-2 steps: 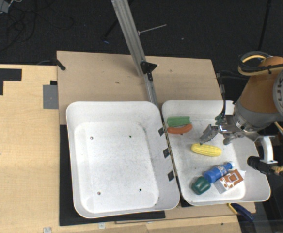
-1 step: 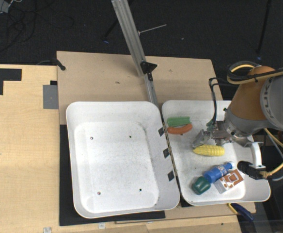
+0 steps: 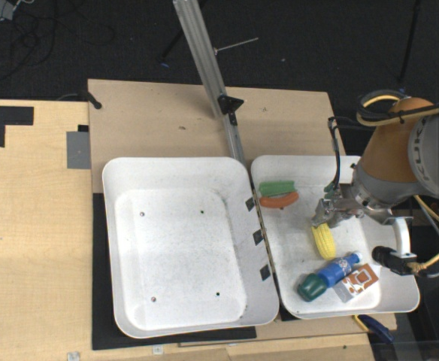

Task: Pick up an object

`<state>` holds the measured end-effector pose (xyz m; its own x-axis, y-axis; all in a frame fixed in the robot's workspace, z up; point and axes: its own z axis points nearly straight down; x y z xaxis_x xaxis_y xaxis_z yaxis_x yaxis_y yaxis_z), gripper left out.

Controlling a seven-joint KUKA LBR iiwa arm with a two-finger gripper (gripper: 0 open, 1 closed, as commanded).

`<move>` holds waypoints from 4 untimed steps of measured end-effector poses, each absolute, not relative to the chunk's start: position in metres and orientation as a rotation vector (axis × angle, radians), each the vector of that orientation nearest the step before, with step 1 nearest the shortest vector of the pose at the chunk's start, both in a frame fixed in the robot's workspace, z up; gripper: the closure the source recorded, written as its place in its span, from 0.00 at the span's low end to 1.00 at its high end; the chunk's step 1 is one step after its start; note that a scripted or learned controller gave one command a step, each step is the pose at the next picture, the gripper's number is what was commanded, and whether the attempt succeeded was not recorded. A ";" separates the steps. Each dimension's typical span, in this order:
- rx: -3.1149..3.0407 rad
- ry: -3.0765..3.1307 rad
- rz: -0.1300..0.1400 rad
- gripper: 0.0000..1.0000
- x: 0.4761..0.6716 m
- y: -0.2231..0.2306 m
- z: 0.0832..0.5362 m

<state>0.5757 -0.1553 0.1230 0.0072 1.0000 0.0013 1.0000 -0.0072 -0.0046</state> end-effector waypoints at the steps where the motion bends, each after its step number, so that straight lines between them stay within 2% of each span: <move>1: -2.221 -2.225 -0.003 1.00 0.581 -0.149 0.182; 2: -2.222 -2.225 -0.003 1.00 0.582 -0.149 0.231; 4: -2.215 -2.224 0.000 1.00 0.612 -0.050 0.233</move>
<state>0.6123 -0.0503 0.2328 -0.0039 1.0000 0.0018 1.0000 0.0039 -0.0017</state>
